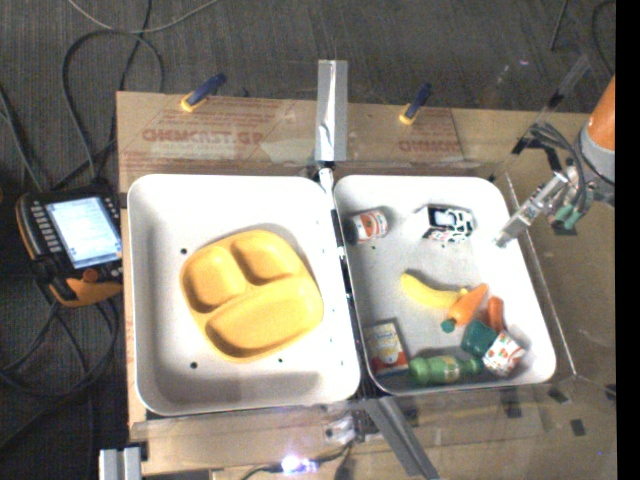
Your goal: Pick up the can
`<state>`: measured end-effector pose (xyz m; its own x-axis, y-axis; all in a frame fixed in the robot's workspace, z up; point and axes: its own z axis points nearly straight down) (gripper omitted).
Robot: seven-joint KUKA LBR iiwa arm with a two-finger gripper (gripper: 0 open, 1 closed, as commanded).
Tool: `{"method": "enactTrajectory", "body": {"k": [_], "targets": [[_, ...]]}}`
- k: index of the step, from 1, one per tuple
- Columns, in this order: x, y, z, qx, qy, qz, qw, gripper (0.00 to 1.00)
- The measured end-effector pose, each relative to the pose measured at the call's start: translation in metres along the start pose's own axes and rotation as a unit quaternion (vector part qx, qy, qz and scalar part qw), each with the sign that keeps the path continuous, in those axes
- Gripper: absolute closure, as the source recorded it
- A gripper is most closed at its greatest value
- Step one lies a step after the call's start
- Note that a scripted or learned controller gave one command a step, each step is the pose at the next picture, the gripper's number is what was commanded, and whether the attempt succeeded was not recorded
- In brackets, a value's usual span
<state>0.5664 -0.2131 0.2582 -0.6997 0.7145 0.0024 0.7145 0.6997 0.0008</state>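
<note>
From above, the small red-and-white metal can [369, 225] lies on its side at about ten o'clock in the right white bin [520, 268], close to the wall shared with the left white bin [150, 268]. At its three o'clock sits a black-and-white carton [449, 222]; toward five o'clock lie a yellow banana [428, 293] and an orange carrot [466, 306]. Nothing covers the can. The grey two-finger gripper [510, 233] hangs at the right bin's two o'clock rim, well apart from the can; whether it is apart or together cannot be told. A yellow sectioned plate [252, 293] occupies the left bin.
</note>
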Motion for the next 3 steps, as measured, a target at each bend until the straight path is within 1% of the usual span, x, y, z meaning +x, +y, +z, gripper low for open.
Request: {"method": "enactTrajectory", "body": {"k": [1,2,3], "targets": [[-0.022,0.007,-0.021,0.000,-0.001,-0.094,0.9955,1.00],[-0.030,0.023,-0.005,0.000,-0.001,-0.209,0.9779,1.00],[-0.035,0.041,-0.027,-0.001,-0.002,-0.356,0.9343,1.00]]}}
